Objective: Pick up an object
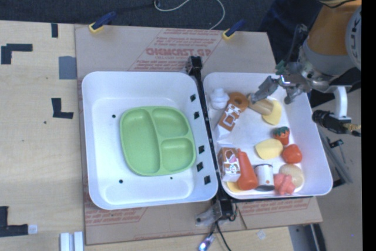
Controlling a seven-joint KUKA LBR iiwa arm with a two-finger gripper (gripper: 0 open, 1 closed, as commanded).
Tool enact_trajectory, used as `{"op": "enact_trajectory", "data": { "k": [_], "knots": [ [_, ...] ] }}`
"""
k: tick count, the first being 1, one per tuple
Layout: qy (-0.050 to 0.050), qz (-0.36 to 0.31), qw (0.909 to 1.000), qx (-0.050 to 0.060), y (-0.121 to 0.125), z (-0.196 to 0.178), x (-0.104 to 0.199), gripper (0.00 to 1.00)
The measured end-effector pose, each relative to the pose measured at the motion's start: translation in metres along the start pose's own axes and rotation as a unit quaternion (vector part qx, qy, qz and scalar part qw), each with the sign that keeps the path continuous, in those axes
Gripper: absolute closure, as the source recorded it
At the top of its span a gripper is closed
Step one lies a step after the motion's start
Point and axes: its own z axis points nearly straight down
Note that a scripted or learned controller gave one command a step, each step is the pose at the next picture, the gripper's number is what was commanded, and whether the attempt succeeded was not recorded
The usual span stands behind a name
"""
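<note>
Jaws [262, 91] hang low over the right bin [314, 144], at its upper middle, dark fingers slanting down-left from the wrist; whether they are parted or closed on anything I cannot tell. Just below and right of them lies a yellow-tan food piece [267, 109], probably the nearest pick, its long axis running left to right. An orange carton [231, 114] lies left of that piece. The grey arm [329, 38] reaches in from beyond the bin's upper right corner.

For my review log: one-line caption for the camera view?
Gripper poised over right bin of toy food; green plate in left bin.
</note>
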Motion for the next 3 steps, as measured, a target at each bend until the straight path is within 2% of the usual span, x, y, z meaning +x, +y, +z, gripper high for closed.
{"op": "enact_trajectory", "data": {
  "k": [1,2,3],
  "knots": [
    [0.001,-0.003,1.0,0.0,-0.035,-0.031,0.059,0.0],
    [0.003,-0.003,1.0,0.006,-0.096,0.042,0.146,0.0],
    [0.001,0.0,1.0,0.002,-0.093,0.029,0.141,1.0]
  ]
}}
